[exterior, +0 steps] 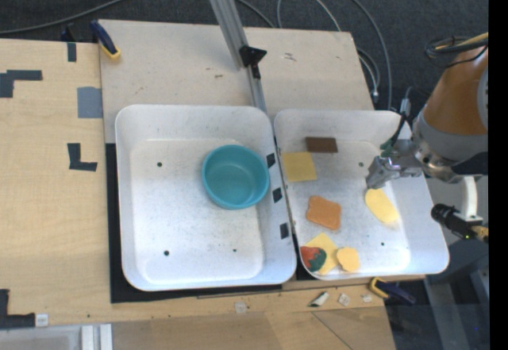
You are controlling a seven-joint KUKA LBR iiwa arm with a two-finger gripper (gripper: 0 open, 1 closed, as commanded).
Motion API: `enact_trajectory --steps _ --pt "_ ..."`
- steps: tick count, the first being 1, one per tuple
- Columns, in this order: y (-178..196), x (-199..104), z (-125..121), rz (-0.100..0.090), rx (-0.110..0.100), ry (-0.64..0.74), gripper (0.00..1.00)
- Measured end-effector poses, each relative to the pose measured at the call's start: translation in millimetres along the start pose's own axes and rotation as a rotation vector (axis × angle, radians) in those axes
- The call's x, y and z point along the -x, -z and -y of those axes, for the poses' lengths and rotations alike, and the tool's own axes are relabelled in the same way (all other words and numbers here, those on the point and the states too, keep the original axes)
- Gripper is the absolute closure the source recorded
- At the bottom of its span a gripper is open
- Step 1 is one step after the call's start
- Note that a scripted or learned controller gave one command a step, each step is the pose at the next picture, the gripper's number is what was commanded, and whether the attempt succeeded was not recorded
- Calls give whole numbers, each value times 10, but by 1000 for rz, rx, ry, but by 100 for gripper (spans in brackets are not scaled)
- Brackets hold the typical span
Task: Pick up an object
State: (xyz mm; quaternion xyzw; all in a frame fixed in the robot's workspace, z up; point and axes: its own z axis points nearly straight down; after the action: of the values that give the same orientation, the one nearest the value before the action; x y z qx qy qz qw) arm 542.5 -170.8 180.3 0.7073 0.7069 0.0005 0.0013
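Note:
My gripper (pixel 379 174) hangs low over the right bin (pixel 421 253), near its right side. Just below it in the view lies a pale yellow oblong piece (pixel 382 206), close to the gripper, with nothing visibly held. Further left in that bin are a dark brown block (pixel 321 144), a yellow square (pixel 300 167) and an orange slab (pixel 324 213). At the bin's front sit a red, green and yellow item (pixel 317 254) and a small orange-yellow round (pixel 348 259). A teal bowl (pixel 235 175) stands upright in the left bin (pixel 159 261).
A slanted metal pole (pixel 228 11) rises behind the bins, with cables (pixel 349 3) looping at the back right. A blue-and-yellow clamp (pixel 105 40) lies at the board's back left, another (pixel 389 290) at the front right edge.

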Motion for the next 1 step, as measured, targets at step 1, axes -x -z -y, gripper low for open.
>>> enact_trajectory --steps 1 --pt "454 -59 -60 0 2 3 100"
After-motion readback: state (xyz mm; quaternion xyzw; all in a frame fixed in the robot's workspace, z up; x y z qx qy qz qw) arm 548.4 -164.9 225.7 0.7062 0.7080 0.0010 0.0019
